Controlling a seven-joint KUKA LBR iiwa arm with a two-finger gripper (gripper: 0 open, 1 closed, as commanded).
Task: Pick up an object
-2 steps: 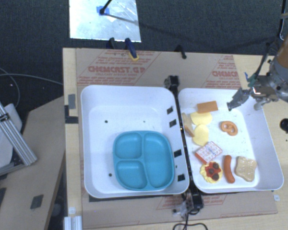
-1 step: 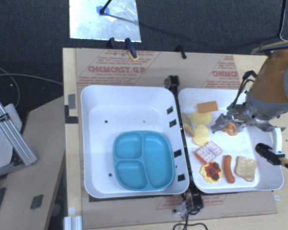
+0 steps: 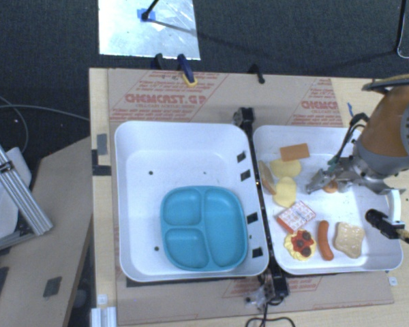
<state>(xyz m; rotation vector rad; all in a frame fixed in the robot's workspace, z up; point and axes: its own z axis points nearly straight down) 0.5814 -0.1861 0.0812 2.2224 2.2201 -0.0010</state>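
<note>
Left bin (image 3: 143,148) bears a blue divided plate (image 3: 204,227), well left of the fingers; right bin (image 3: 388,251) holds the candidate objects: yellow pieces (image 3: 285,181) and an orange block (image 3: 294,152) left of the fingertips, a patterned cracker (image 3: 296,216), a pizza piece (image 3: 299,244), a sausage (image 3: 324,240) and a bread piece (image 3: 349,239) below them; the gripper (image 3: 325,181) sits low over the bin floor beside a small orange item (image 3: 332,187); whether the fingers are apart or together cannot be told; nothing is seen lifted, so the pick appears not yet done.
</note>
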